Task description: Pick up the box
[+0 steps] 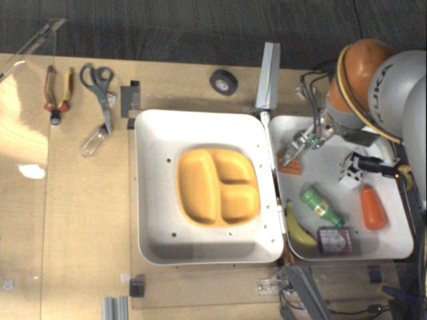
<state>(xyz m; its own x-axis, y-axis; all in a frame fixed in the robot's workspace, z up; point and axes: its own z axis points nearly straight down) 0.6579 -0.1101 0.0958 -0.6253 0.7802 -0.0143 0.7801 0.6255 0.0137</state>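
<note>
The gripper [293, 153] is hovering at the right bin's [400, 249] far-left corner; I cannot tell its grip. The box [335, 241] is lying near, unlifted.

"KUKA" lettering, seemingly, on grey arm [393, 89], box [334, 241] label unreadable

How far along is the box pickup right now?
Nothing looks done: the small dark purple box lies at the right white bin's front edge, beside the yellow banana. The gripper is over the bin's far left corner, apart from it. Reaching, grasping and lifting remain.
</note>
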